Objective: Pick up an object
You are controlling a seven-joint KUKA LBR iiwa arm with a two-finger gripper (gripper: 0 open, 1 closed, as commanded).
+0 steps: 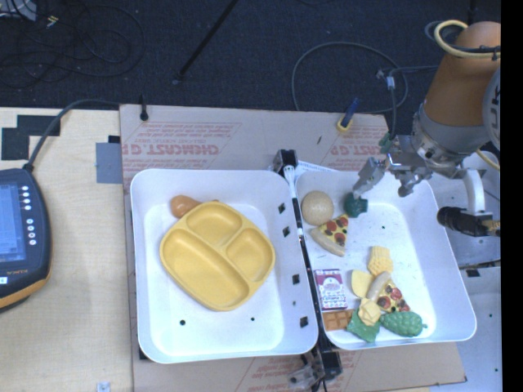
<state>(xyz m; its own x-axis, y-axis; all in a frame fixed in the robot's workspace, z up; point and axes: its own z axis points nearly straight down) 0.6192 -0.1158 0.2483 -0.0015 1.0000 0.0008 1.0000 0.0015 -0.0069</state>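
My gripper (382, 189) hangs over the back of the right bin (445, 260), open, with nothing between its fingers. Its left fingertip (360, 186) is just above a small dark green object (355, 205) near the bin's back wall. A beige ball (317, 207) and a pizza slice (333, 233) lie to the left of that. Toward the front lie a red card box (329, 288), a yellow corn piece (379, 260), another pizza piece (393, 299) and a green leafy toy (402, 323).
The left bin (155, 300) holds a yellow divided plate (216, 254) with an orange object (184, 206) behind it. A black divider (298, 243) runs between the bins. A pendant (20, 227) rests on the bench at far left.
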